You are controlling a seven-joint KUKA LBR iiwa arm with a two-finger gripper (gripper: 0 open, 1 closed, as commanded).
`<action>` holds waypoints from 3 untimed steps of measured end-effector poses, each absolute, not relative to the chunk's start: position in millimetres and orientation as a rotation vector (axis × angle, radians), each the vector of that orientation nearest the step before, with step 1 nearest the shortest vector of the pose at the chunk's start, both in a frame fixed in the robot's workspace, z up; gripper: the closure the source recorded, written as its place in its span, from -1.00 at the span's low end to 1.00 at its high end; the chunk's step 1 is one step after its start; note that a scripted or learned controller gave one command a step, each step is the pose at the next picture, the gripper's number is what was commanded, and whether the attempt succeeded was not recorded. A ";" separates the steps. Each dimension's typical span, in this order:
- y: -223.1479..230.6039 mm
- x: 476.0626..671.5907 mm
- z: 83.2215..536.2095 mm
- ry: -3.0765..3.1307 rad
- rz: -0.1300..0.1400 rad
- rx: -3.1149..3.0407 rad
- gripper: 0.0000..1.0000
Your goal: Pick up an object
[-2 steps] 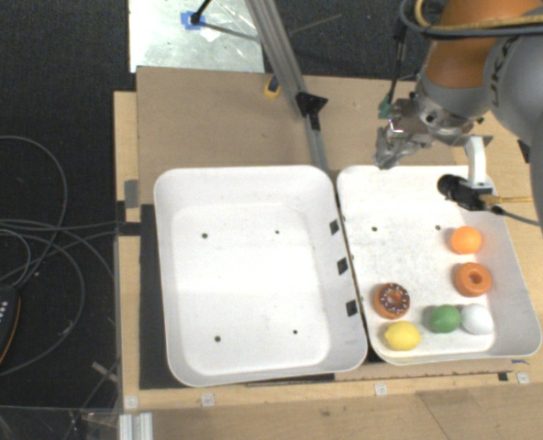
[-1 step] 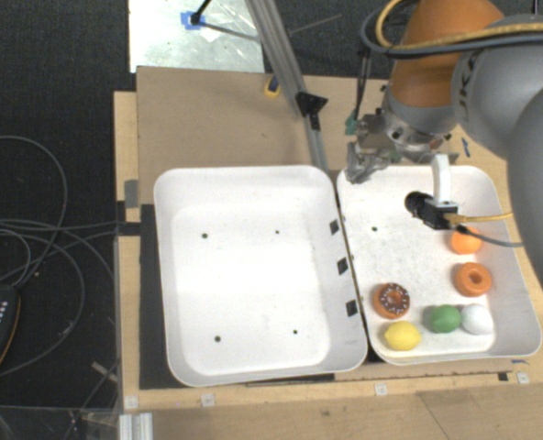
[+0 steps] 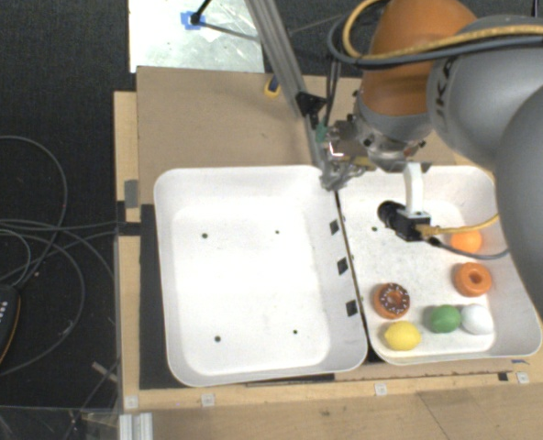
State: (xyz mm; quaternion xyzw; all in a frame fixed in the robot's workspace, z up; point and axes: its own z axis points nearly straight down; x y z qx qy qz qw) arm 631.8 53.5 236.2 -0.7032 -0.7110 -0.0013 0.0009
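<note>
Brown bench (image 3: 226,126) stands on dark, perhaps carpeted, floor (image 3: 51,62).

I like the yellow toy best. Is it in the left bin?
No, the yellow toy lies in the right bin, near its front edge, just below the sprinkled donut.

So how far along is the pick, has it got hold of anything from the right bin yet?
Nothing looks done yet. The sprinkled donut, lemon, green fruit, white ball, orange ring and orange ball all lie on the right bin floor. In hand: the gripper is by the far end of the bins' shared edge, away from them all. To do: reach one, grasp, lift.
</note>
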 end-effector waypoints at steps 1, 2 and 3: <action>98.1 612.9 239.9 -2.231 -0.002 -2.208 1.00; 97.5 618.8 225.5 -2.227 0.001 -2.215 1.00; 97.5 612.4 240.1 -2.226 -0.003 -2.218 1.00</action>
